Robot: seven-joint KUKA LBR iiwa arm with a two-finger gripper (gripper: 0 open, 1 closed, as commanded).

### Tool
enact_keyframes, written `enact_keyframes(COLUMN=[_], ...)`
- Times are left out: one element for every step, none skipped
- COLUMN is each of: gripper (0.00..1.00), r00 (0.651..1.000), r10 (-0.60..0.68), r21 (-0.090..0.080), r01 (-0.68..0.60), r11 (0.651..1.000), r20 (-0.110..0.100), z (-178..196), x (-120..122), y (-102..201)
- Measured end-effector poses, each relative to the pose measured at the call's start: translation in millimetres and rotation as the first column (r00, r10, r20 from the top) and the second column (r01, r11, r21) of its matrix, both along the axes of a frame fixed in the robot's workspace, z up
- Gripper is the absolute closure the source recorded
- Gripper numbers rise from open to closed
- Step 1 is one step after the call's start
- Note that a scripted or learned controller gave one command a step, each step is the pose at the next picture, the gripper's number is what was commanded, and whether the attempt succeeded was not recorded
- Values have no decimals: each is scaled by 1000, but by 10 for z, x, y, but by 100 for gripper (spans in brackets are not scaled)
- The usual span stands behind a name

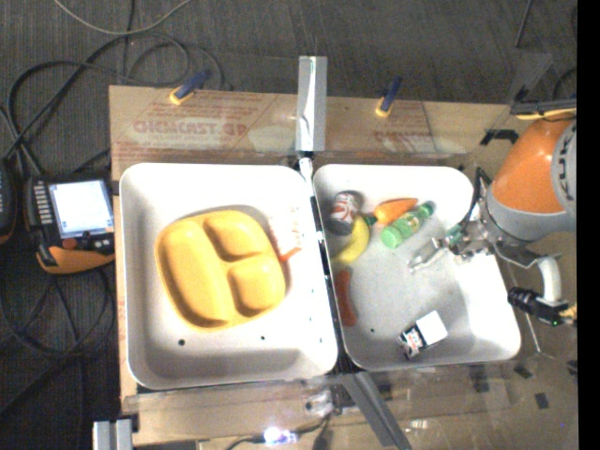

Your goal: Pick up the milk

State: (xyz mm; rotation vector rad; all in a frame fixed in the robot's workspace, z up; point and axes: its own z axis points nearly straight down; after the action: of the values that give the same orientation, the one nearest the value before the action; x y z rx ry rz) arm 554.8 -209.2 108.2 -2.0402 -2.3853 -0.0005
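The milk (425, 332) is a small white carton with a dark printed end. It lies on its side near the front of the right bin (487, 340). My gripper (427, 252) hangs over the middle right of that bin, well behind the carton and apart from it. Its thin metal fingers (417, 260) look spread open with nothing between them. The fingertips point left toward a green bottle (408, 224).
At the back left of the right bin lie a banana (354, 242), a carrot (396, 209) and a red-and-white can (342, 209). A reddish-brown piece (345, 300) rests by the bin's left wall. The left bin (141, 345) holds a yellow divided tray (223, 265).
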Motion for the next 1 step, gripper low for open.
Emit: enact_keyframes(gripper=[0], r00=[835], r10=[-551], r21=[2], r01=[551], r11=[835], r20=[-4], z=[363], x=[-649], y=[-102])
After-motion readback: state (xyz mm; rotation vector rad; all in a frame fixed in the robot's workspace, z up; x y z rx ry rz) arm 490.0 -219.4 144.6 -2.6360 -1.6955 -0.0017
